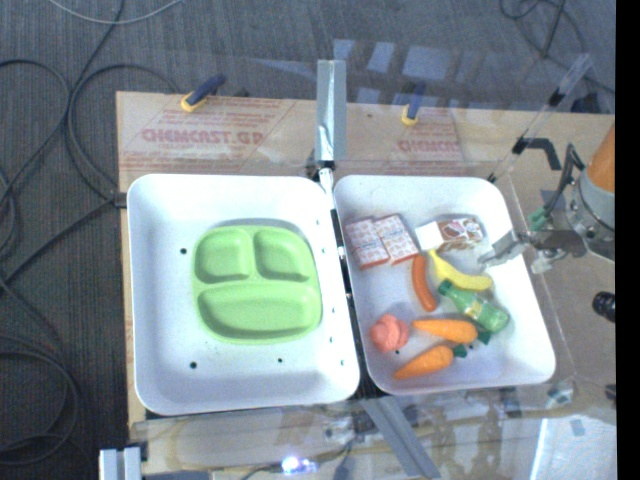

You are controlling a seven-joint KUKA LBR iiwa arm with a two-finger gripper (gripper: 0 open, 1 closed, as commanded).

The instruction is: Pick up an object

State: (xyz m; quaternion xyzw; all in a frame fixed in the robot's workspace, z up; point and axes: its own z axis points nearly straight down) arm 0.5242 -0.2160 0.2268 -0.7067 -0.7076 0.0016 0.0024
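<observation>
Claw at the right bin's right wall; nearest pick is the banana, just to its left.

Left to right I log: green tray [258, 280] in the left bin [150, 298]; right bin [530, 363] with banana [459, 274], long axis running upper-left to lower-right, lower end pointing right; claw [505, 250] just right of it, finger spread I cannot tell.

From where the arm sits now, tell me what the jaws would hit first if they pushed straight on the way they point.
Most likely the banana. The gripper reaches in from the right over the right bin, angled toward the toy food pile, with the green bottle just below. Height above the banana is unclear from this slant.
</observation>
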